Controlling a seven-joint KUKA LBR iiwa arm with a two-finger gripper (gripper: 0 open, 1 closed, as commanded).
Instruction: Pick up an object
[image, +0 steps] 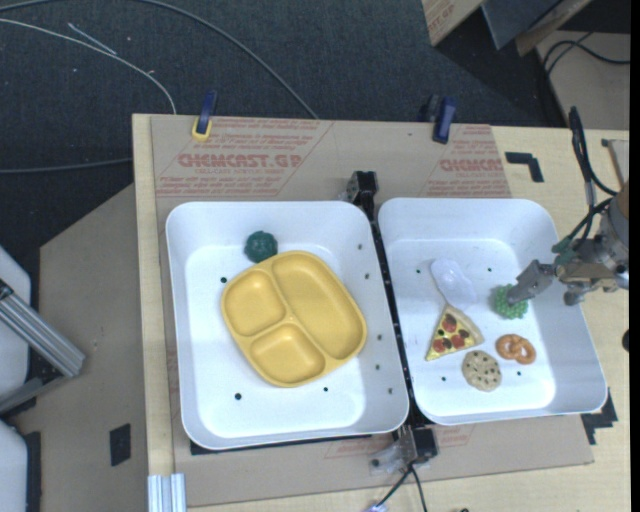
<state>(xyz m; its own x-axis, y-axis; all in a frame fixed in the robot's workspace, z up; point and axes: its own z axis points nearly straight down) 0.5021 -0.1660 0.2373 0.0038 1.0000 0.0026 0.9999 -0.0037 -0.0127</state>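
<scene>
Lying in the right bin (570, 385), a green broccoli piece (509, 303) sits near the bin's right wall, and the gripper (524, 289) reaches in from the right edge with its tip right at that piece. Whether it grips the broccoli cannot be told from this angle.

Just below the broccoli are a pretzel (516, 349), a chocolate-chip cookie (481, 371) and a pizza slice (452, 334), close together. A pale, clear object (449, 277) lies above the slice; what it is I can't make out.

Across the divider, the left bin (195, 300) holds a yellow divided plate (292, 317) with three compartments, set at a tilt, and a small dark-green lump (261, 245) touching its upper edge.

Both bins rest on a brown board (300, 155) printed with red lettering, clamped at its far edge by two blue clamps (441, 117). Beyond the board is dark grey carpet (100, 60) crossed by thin cables (130, 65), with cardboard boxes (450, 15) at the top right.
</scene>
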